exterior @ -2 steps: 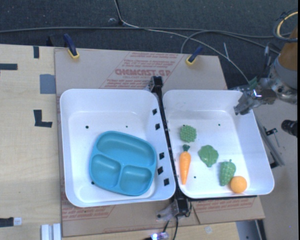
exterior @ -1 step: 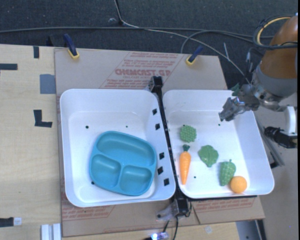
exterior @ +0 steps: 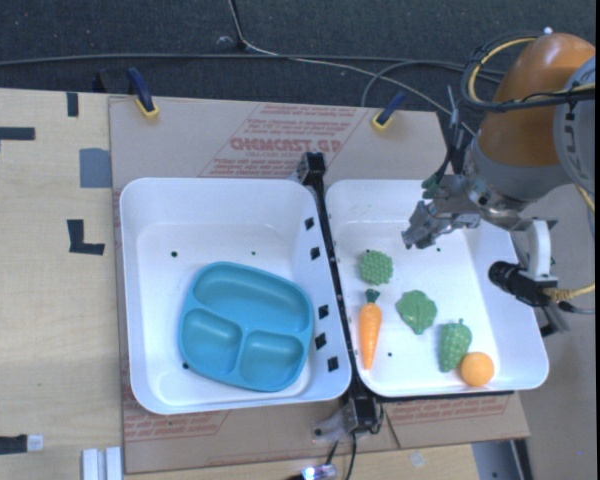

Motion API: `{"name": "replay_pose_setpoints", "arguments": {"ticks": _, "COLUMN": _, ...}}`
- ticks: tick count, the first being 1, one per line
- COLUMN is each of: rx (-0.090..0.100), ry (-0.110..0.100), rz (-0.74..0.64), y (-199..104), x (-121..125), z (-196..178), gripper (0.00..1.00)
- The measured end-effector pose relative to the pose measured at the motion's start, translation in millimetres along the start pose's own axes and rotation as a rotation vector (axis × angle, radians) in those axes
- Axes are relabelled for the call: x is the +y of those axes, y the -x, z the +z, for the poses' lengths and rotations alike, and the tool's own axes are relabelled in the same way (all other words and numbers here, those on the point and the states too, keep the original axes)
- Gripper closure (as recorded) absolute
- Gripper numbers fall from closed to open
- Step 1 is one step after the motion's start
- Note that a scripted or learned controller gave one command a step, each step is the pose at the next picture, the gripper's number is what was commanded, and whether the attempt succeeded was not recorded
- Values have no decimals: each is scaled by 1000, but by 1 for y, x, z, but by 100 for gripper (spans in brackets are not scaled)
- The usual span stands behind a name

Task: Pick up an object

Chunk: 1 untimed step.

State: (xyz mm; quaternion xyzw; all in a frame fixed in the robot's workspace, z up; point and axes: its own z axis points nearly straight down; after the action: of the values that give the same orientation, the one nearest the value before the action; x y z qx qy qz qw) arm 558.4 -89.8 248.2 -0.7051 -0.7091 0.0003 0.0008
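We see the gripper (exterior: 420, 233) hanging over the upper part of the shallow white right-hand bin (exterior: 500, 373), above bare floor, with nothing between its fingers. Whether it is spread or pressed together we cannot tell from this slant; the tips merge into one dark shape.

The candidates all lie in that same bin, below the gripper in the view. Nearest is a small knobbly green toy vegetable (exterior: 376, 266), just beside the divider. Under it lies an orange plastic carrot (exterior: 369, 333) with a green top, running along the divider wall. Towards the middle sits a leafy green toy piece (exterior: 417, 310), and near the lower right corner a green bumpy toy fruit (exterior: 454, 345) touches a small orange ball (exterior: 477, 368). The left white bin (exterior: 140, 208) holds a blue plastic divided tray (exterior: 246, 325), well apart from the gripper.

We judge the step in hand to be choosing a target and descending onto it. To do it well, we would favour the leafy piece in the middle, since it stands apart from walls and neighbours. We would centre the gripper over it before lowering, and close only once the fingers straddle it. The carrot hugs the divider, and the touching pair in the corner could be nudged apart, so both look riskier.
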Motion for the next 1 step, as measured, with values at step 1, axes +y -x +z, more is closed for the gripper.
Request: {"name": "replay_pose_setpoints", "arguments": {"ticks": 1, "rx": 1, "ry": -1, "rz": -1, "y": -63, "x": -10, "z": 4, "gripper": 100}}
